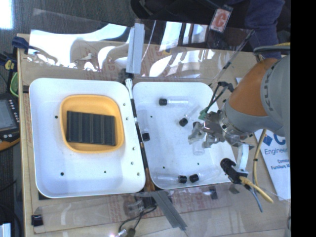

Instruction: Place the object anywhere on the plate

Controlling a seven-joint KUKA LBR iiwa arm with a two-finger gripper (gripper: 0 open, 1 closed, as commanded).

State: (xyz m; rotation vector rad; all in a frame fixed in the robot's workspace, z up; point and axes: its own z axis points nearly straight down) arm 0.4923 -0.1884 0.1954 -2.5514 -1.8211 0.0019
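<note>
You are looking down on a wooden bench (pixel 74 216) with glossy clear sheeting at its far edge, dark carpet behind it and a person in dark blue clothes at the top. Two shallow white plastic bins sit side by side, touching along their inner rims. The left bin (pixel 44 172) holds a rounded-square yellow plate (pixel 64 112) carrying a dark ribbed rectangular insert (pixel 92 128). The right bin (pixel 168 167) holds the objects: several clear plastic tubes with black caps, scattered. One tube (pixel 173 102) lies near the far wall, a black cap (pixel 183 122) sits mid-bin, another (pixel 145 137) rests by the left wall, and two capped pieces (pixel 187 179) lie close together near the front wall. The grey arm with its orange band (pixel 247 90) reaches in from the right, thin cables trailing past it. Its metal gripper (pixel 200 138) hangs over the right side of the right bin, just above a faint clear tube; you cannot tell how its fingers stand. A white sheet (pixel 276 157) at the right reads partly "Engineer" in blue. A red tag (pixel 221 19) hangs at the top, its print unreadable.
</note>
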